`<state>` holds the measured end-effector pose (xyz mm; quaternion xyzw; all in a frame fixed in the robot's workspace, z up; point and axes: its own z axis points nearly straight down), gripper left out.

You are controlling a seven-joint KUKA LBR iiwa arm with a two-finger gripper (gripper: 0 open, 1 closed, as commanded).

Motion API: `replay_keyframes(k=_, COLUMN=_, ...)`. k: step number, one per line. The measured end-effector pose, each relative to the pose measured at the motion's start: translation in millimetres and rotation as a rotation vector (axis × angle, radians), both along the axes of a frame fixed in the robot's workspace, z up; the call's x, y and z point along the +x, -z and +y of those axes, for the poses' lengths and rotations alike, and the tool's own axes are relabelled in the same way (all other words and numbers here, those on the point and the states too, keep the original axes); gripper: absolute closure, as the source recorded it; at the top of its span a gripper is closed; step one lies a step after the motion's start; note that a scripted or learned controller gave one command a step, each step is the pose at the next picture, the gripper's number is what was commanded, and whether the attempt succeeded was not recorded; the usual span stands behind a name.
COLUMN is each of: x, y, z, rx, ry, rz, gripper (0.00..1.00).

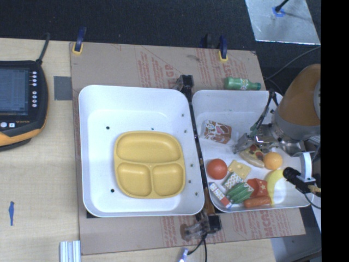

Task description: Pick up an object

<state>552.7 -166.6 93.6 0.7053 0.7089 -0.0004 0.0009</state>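
The end effector (252,142) hangs low in the right bin (240,100), over a flat sandwich (252,157) whose long axis runs left-right; I cannot tell its grip state. An orange (272,160) touches the sandwich. The left bin (98,108) holds a yellow tray (149,164)

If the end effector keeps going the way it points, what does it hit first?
Likely the pizza-slice toy under the end effector in the right bin, with the small orange beside it. Depth is unclear from this single slanted view.
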Motion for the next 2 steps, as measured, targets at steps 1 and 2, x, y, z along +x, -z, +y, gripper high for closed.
replay_keyframes(k=1, x=0.9, y=-11.8, z=-2.7, rx=-0.005, ry=-0.002, rz=-0.002, gripper=1.0)
replay_keyframes(k=2, x=0.8, y=-11.7, z=-2.7, rx=-0.005, ry=-0.002, rz=-0.002, gripper=0.0)
